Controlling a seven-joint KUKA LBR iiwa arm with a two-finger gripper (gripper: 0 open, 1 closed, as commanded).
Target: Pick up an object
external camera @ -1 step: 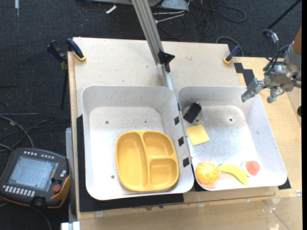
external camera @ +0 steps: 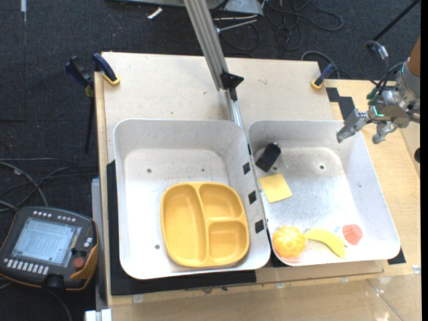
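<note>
Orange [external camera: 289,241], banana [external camera: 326,240] and a pink piece [external camera: 352,233] line the right bin's [external camera: 374,199] near edge. Gripper [external camera: 364,127] hovers over that bin's far right rim, fingers spread wide, holding nothing.

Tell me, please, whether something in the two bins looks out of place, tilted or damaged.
Nothing looks damaged or spilled. The yellow divided plate lies flat in the left bin. In the right bin, the orange, banana and pink piece crowd the near edge, and the black block leans slightly askew.
</note>
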